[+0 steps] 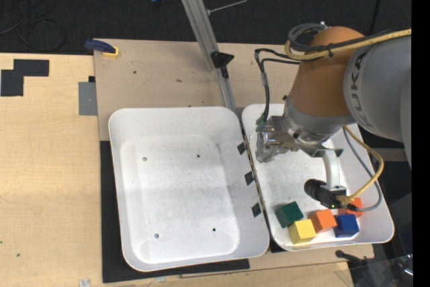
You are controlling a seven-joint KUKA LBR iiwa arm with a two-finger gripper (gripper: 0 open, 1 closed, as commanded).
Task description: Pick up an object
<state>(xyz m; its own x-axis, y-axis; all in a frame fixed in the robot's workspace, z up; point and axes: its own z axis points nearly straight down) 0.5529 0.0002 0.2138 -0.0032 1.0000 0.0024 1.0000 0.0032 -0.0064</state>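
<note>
Several small blocks lie in the near corner of the right bin: a green block, a yellow block, an orange block and a blue block. A small red-orange piece shows just behind the blue one. My gripper hangs low over the left side of the right bin, near the divide between the bins. It is well behind the blocks and apart from them. The bulky wrist hides much of the bin's far half.
The left bin sits beside the right one, with black clips along their shared edge. A slanted aluminium rail rises behind the bins. Cables loop around the wrist.
</note>
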